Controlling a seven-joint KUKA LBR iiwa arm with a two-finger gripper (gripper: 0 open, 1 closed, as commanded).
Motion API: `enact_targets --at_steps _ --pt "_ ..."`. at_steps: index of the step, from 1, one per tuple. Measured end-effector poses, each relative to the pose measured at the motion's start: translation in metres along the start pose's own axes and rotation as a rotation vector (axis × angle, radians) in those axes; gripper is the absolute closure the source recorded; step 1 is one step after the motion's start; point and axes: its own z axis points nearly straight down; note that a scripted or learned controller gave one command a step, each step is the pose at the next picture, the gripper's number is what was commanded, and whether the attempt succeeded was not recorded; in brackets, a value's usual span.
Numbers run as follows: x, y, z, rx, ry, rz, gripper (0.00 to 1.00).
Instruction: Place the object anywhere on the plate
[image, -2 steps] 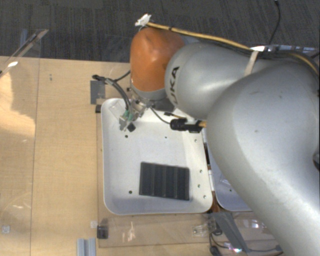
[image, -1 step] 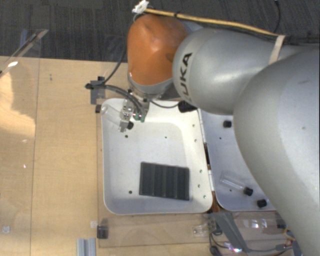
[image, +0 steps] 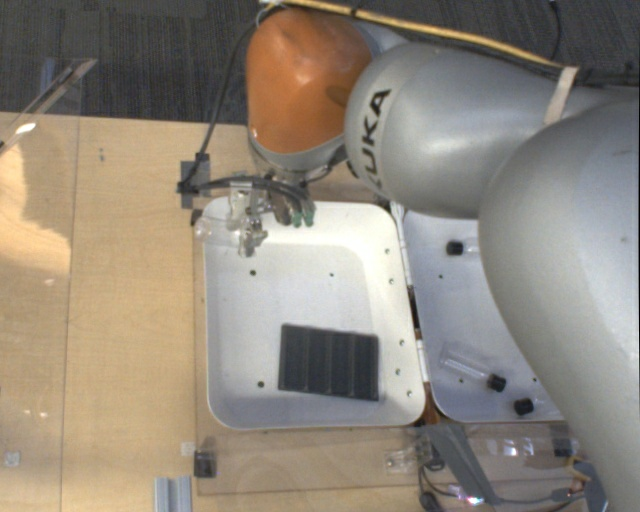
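The gripper (image: 268, 215) hangs over the left bin's (image: 230, 400) upper-left corner; whether its claw is apart or clamped, I cannot tell. The dark ribbed plate (image: 329, 362) lies lower-centre; next, I judge, comes travel toward it.

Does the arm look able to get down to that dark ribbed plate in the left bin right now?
Probably yes. The gripper hangs over the left bin's far corner, and nothing lies between it and the dark plate.

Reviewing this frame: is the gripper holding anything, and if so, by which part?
Cannot be told. The gripper is at the far left corner of the left bin, and its fingertips are too small and cluttered to judge. The dark ridged plate lies apart, nearer the camera.
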Motion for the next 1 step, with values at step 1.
enact_targets --at_steps 1 --pt "-0.0106 -0.0028 -0.0376 0.001 0.001 0.284 1.0"
